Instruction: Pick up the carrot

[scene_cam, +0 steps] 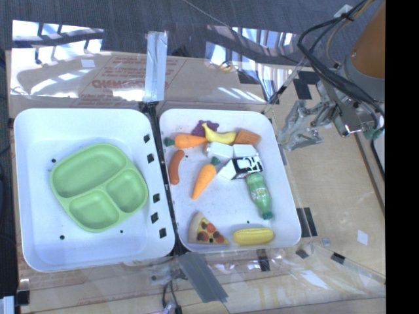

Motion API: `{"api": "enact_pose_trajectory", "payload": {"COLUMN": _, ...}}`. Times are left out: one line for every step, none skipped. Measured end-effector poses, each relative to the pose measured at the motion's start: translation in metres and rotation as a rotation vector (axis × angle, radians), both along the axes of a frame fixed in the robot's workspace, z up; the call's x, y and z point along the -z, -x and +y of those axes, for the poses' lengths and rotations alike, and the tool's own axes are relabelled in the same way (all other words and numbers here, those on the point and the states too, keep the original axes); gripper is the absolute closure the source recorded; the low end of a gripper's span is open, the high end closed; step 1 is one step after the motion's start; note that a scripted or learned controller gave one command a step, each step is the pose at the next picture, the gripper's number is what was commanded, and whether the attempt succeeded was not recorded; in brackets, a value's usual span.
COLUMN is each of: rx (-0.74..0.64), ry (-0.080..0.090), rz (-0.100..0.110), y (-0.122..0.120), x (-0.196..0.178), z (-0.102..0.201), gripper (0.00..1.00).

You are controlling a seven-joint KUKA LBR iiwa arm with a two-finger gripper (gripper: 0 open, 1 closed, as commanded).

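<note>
Right bin holds carrot, jaws apart.

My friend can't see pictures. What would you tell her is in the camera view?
Toy foods fill the right white bin: an orange carrot in the middle, another carrot, a banana, a green bottle, a pizza slice and corn. The left bin holds a green divided plate. The robot's end effector hovers outside the right bin.
</note>
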State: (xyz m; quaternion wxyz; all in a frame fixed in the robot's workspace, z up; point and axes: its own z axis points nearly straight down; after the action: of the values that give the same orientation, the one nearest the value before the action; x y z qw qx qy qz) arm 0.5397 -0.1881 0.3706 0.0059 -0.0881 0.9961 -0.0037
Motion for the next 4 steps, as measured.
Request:
{"api": "enact_pose_trajectory", "payload": {"rx": -0.371, "ry": -0.005, "rz": 0.014, "y": -0.013, "x": 0.052, "z": -0.012, "gripper": 1.0}}
{"api": "enact_pose_trajectory", "payload": {"rx": -0.375, "ry": -0.002, "rz": 0.011, "y": -0.014, "x": 0.04, "z": -0.011, "gripper": 1.0}}
{"api": "enact_pose_trajectory", "payload": {"rx": -0.378, "ry": -0.001, "rz": 0.008, "y": -0.016, "x": 0.029, "z": -0.01, "gripper": 1.0}}
{"api": "enact_pose_trajectory", "payload": {"rx": -0.382, "ry": 0.001, "rz": 0.005, "y": -0.017, "x": 0.017, "z": -0.01, "gripper": 1.0}}
